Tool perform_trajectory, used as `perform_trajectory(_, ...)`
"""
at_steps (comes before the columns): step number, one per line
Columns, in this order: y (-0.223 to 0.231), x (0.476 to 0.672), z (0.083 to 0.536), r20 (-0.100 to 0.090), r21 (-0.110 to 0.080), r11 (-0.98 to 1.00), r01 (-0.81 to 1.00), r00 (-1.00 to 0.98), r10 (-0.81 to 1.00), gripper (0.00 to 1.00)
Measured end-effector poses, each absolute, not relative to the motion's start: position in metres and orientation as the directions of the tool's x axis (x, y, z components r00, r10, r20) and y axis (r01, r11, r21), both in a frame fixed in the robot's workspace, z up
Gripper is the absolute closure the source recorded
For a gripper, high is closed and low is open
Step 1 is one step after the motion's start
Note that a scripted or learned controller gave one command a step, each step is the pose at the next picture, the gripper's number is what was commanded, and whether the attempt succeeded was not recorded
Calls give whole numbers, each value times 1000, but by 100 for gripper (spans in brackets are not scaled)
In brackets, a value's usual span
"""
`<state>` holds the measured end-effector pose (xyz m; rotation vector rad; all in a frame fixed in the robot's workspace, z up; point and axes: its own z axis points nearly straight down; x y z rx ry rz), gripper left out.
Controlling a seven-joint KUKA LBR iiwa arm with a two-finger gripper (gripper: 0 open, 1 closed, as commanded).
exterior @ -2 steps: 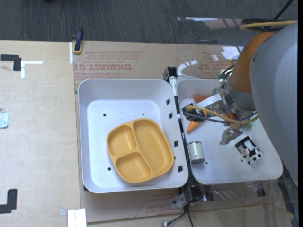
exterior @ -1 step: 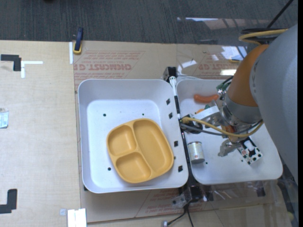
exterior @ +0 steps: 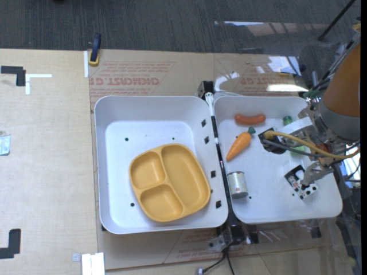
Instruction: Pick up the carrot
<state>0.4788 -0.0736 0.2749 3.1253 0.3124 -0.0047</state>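
- My grey arm with its orange band (exterior: 344,90) enters from the right edge, wrist angled downward and to the left.
- My two-finger gripper (exterior: 302,183) sits low at the arm's end, yellow and black cables looped across the wrist.
- Finger spacing cannot be judged.

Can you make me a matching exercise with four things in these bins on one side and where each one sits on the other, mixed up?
Things:
1. carrot
2. sausage
3. metal can
4. yellow divided plate

Places:
A. left bin
B. near the right bin's front left corner
C. by the right bin's back wall
D. right bin, between the sausage and the can

Pairs: 1-D, 2-C, 3-B, 4-A
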Motion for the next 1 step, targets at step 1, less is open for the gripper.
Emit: perform_trajectory(1,-45,516,190,-6,-3,-971,240,971,240,0)
